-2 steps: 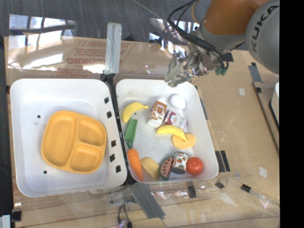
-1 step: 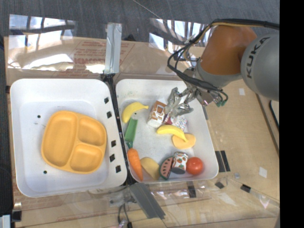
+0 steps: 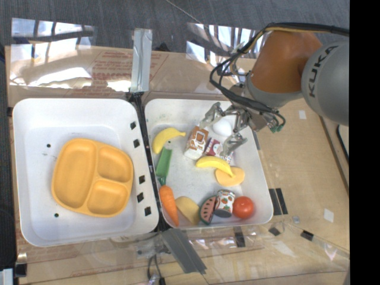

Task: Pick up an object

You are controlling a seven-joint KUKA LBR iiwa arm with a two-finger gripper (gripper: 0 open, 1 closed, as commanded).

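My gripper [image 3: 225,128] hangs low over the upper middle of the right bin [image 3: 261,177], under the orange wrist band. A white round object [image 3: 224,125] sits right at the gripper, and I cannot tell whether it is gripped. Just left of it lies a brown and white carton [image 3: 197,142]. A yellow banana [image 3: 211,162] and an orange slice [image 3: 230,174] lie just below the gripper. A second banana [image 3: 166,136] rests near the bin's left wall.
Along the right bin's left and front lie a green item [image 3: 163,165], a carrot [image 3: 168,203], a yellow lump [image 3: 187,208], a watermelon slice [image 3: 208,210], a small carton [image 3: 225,201] and a tomato [image 3: 243,206]. The left bin [image 3: 29,117] holds a yellow divided tray [image 3: 92,176].
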